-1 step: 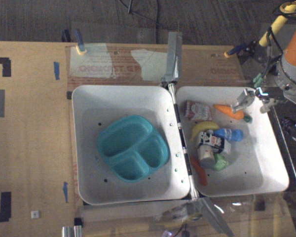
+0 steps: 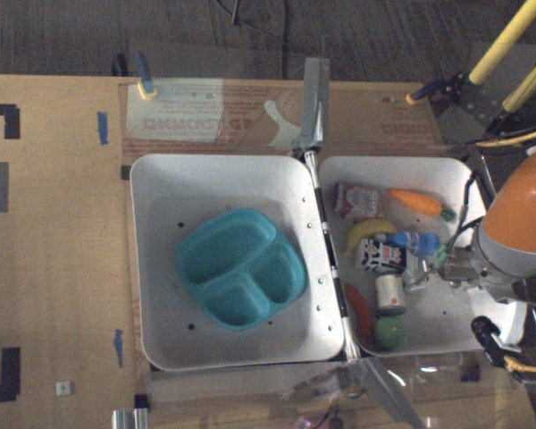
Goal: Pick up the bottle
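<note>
Bottle waits beside the gripper in the right bin

Bottle, small and blue-capped, lies on its side in the right bin, at the middle right of the frame, touching the black-and-white carton on its left and just below the banana.

Starting at the lower edge of the frame, a green ball sits at the bin's near wall with a red pepper slanting beside it. Just above stands a small tin can. Level with the can and to its right hangs the gripper, low over the bin floor, just below the bottle; whether it is clenched or released cannot be told, and nothing is visibly held in it. Further up lie the bottle, carton and banana, then a carrot and a red-and-white packet by the far wall. The left bin holds a teal divided tray.

This looks like the approach step: the arm is near but not on the bottle. The next move calls for shifting up-frame to centre over the bottle, fingers set across its narrow body, without nudging the carton or can.
</note>
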{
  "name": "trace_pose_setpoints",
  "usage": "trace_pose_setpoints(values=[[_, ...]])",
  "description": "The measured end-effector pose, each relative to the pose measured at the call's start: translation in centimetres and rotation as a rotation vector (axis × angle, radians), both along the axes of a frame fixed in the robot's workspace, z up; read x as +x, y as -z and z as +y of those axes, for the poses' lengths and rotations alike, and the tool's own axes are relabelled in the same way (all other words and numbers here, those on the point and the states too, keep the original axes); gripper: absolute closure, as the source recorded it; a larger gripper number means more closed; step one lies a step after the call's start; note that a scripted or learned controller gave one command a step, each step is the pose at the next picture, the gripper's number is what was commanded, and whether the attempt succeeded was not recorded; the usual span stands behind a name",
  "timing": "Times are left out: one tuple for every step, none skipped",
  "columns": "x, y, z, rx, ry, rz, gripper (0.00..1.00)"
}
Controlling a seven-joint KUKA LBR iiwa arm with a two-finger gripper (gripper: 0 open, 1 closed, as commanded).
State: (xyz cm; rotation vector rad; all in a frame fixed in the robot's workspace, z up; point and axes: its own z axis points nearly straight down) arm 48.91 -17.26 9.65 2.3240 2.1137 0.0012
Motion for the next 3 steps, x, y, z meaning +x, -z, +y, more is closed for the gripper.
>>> trace_pose_setpoints(values=[[-0.7, 0.8, 6.4, -0.004, 0.115, -0.01, 0.0], [6.1, 0.9, 1.8, -0.003, 0.247, -0.006, 0.0], [12.7, 0.7, -3.4, 0.011, 0.216, -0.005, 0.0]])
